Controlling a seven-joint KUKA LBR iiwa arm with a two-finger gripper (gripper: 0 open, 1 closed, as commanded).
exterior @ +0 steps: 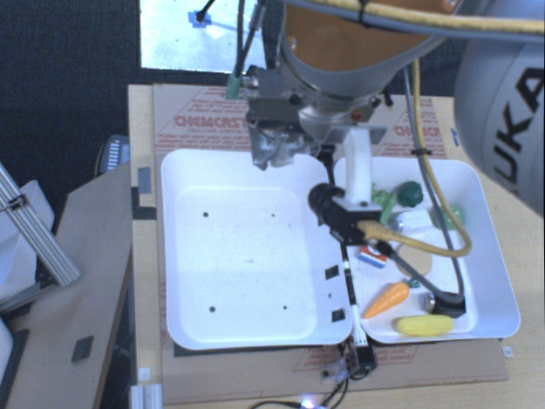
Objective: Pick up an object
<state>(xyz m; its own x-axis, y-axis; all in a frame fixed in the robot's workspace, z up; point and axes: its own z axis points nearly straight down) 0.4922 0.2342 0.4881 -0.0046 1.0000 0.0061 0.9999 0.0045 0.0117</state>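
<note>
My gripper [276, 149] hangs over the far rim of the left bin [187, 228], towards that bin's right corner. No object shows at its tip. The loose objects lie in the right bin [498, 288]: an orange carrot [387, 299] and a yellow corn cob [424, 324] near the front, a small red, white and blue item [372, 258] by the dividing wall, a dark green round piece [411, 193] at the back, and a paler green piece [448, 216] towards the right. The arm's wrist hides part of the back of the right bin.
A grey-handled tool with a black end [444, 303] lies near the corn. Both bins rest on a brown cardboard sheet [196, 122]. A metal rail [34, 237] leans at the left, off the bench.
</note>
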